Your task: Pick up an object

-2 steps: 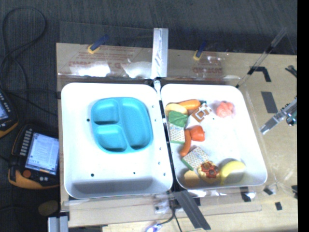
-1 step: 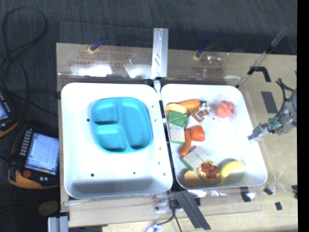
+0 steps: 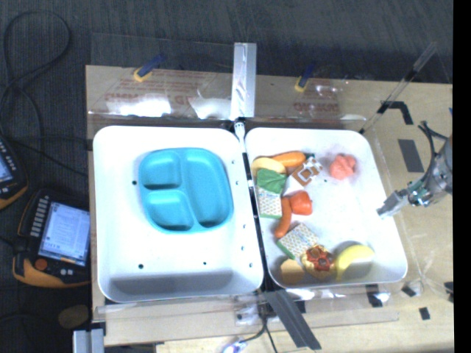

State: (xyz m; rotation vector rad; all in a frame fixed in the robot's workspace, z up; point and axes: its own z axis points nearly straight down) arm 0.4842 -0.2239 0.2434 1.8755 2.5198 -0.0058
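Note:
The right white bin (image 3: 383, 234) holds several toy foods. An orange carrot (image 3: 288, 158) lies at the back beside a yellow wedge (image 3: 266, 166) and a green piece (image 3: 271, 182). A pink ball (image 3: 343, 166) sits at the back right, and a red piece (image 3: 300, 203) lies mid-bin. A waffle square (image 3: 298, 237), a round red-and-yellow item (image 3: 318, 258) and a yellow fruit (image 3: 354, 255) lie along the front. My gripper (image 3: 401, 198) hangs at the bin's right rim, away from all the foods, with nothing seen in it.
The left white bin (image 3: 118, 263) holds a blue divided tray (image 3: 184, 188). A metal post (image 3: 243, 79) stands behind the wall between the two bins. Clamps and clear plastic sheets line the bench's back edge. A handheld pendant (image 3: 55, 234) lies on the floor to the left.

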